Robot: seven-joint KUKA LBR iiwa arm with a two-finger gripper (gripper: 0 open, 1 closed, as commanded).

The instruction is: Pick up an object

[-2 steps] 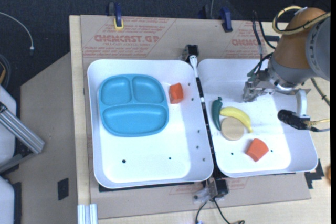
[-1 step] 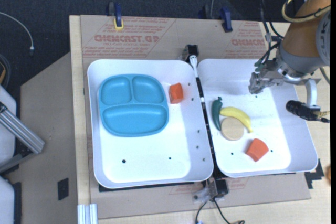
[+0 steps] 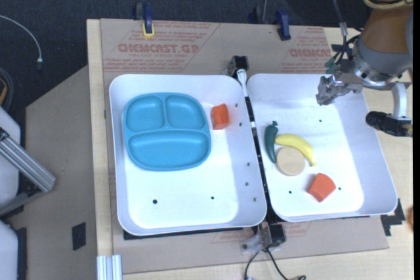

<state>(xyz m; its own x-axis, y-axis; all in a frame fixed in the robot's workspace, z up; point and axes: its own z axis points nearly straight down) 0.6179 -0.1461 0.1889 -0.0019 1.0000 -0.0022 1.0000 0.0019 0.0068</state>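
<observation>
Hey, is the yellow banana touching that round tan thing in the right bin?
Touching. In the camera view the banana curves over the top edge of the round tan disc, overlapping it with no white bin floor between them.

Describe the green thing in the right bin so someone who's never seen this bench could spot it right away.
Start at the right white bin, the one the arm reaches over, and look along its left wall beside the divider. There the green pepper lies, dark and slim, lengthwise along that wall. It sits just left of the yellow banana and the tan disc, and it is the only green item.
</observation>
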